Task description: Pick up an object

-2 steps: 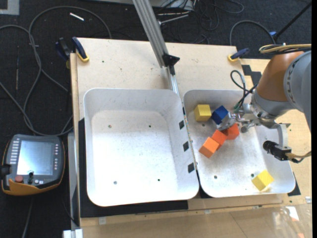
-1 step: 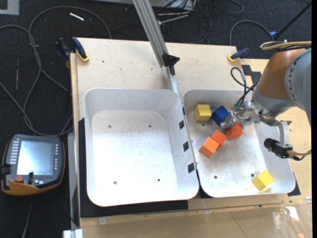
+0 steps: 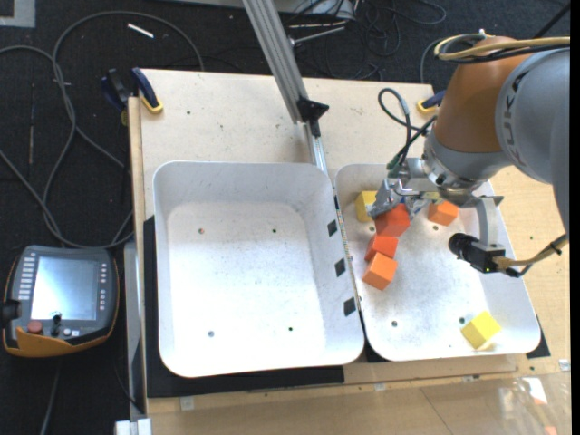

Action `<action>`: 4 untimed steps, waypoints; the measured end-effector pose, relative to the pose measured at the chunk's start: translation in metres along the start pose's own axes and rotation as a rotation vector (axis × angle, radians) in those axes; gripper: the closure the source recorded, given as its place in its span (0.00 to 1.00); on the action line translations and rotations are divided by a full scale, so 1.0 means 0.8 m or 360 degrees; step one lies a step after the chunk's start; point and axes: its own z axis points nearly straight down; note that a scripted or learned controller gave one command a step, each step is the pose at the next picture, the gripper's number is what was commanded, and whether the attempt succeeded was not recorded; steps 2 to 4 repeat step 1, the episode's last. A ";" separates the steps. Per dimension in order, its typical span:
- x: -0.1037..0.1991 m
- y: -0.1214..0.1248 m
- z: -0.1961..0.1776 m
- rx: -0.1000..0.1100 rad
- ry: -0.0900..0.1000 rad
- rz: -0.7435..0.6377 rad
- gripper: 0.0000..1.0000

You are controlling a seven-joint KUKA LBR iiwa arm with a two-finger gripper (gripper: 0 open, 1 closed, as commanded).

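The right bin (image 3: 435, 333) holds several small blocks. Three orange blocks lie in a loose line near its left wall: one (image 3: 394, 221) directly under my gripper (image 3: 395, 201), one (image 3: 385, 246) below it and one (image 3: 380, 271) lower still. A further orange block (image 3: 443, 213) lies to the right of the gripper. One yellow block (image 3: 364, 206) sits just left of the gripper, and another (image 3: 480, 330) near the bin's front right corner. The gripper hangs low over the top orange block; the wrist hides how it meets the block.
The left bin (image 3: 181, 270) stands beside the right one, sharing a raised middle wall (image 3: 343, 261). A slanted metal pole (image 3: 276, 48) rises behind the bins. A black fitting with a cable (image 3: 473, 253) hangs off the arm over the right bin.
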 end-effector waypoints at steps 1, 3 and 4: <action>0.114 0.003 0.006 0.0010 0.0001 0.0000 1.00; 0.114 0.003 0.006 0.0010 0.0001 0.0000 1.00; 0.114 0.003 0.006 0.0010 0.0001 0.0000 1.00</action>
